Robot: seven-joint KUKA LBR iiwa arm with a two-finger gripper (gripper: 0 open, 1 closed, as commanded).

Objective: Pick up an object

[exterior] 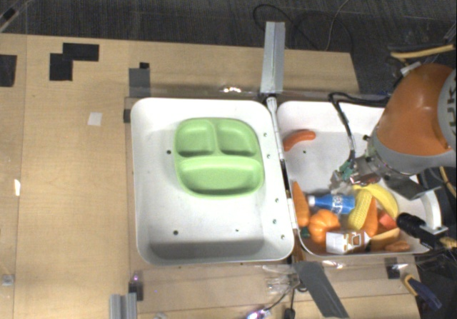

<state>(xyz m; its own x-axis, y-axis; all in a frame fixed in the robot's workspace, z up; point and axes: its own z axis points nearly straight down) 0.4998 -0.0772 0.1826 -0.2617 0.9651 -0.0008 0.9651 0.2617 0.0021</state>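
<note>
My gripper (350,176) hangs low in the right bin (321,121), over a heap of toy food at the bin's near end. The heap holds a blue bottle (332,203), a yellow corn cob (360,210), a yellow banana (385,198), an orange fruit (323,222), a carrot (300,205) and a white carton (343,242). The gripper's tip sits just above the blue bottle and the corn cob. A hot dog (298,138) lies apart near the bin's far left. The arm's orange band (418,114) hides the bin's right side.
In the left bin (153,232) lies a green three-compartment plate (217,155). A metal post (273,57) stands at the far end between the bins. Cables run behind the right bin.
</note>
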